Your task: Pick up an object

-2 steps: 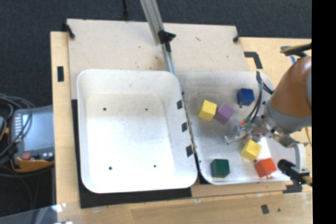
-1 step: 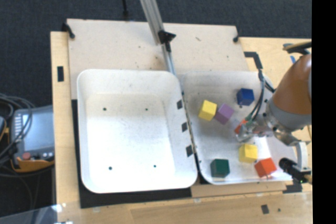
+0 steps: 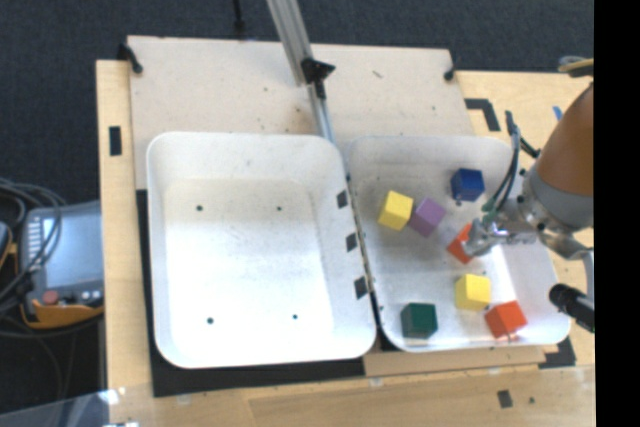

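So the whole thing comes down to the gripper [image 3: 483, 237] and that red block [image 3: 460, 245] in the right bin [image 3: 420, 150]. The block sits right at the gripper's tip, poking out on the side toward the middle of the bench, and the two look like they're touching or as good as. Whether it's actually between the fingers or just beside them, I honestly can't tell, the metal bits cover most of it and only a red corner shows. Same for open or closed, can't tell, too blurry and small.

If it isn't already on the block, my guess is the next move barely needs any travel, just a tiny shift toward the bin divider.

Other stuff nearby: purple block [image 3: 428, 215] and yellow block [image 3: 396, 210] touching each other just up and left of the red one, blue block [image 3: 467, 183] near the back wall, a second yellow block [image 3: 473, 291] just below the gripper, an orange-red block [image 3: 505, 318] beside that, and a green block [image 3: 419, 319] at the front edge. The arm's wrist is cut off at the frame edge, so its angle is hard to read
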`<state>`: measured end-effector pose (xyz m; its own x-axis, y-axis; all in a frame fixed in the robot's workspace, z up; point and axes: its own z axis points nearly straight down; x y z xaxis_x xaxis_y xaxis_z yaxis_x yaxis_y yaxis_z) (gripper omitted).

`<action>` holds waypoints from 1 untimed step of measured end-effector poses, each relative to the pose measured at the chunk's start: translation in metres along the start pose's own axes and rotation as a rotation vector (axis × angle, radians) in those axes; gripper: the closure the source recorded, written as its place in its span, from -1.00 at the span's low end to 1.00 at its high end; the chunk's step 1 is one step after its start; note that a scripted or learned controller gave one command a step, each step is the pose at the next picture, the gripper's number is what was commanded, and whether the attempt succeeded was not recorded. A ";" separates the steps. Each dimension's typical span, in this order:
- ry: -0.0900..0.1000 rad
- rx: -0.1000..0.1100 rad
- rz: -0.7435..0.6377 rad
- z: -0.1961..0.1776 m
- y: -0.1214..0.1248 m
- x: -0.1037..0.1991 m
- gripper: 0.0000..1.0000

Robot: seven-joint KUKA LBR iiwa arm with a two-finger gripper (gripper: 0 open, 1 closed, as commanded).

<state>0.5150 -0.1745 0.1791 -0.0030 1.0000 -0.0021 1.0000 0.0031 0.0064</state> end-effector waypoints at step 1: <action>0.000 -0.001 -0.001 -0.045 0.002 -0.001 1.00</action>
<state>0.5170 -0.1759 0.2239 -0.0039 1.0000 -0.0023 1.0000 0.0039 0.0073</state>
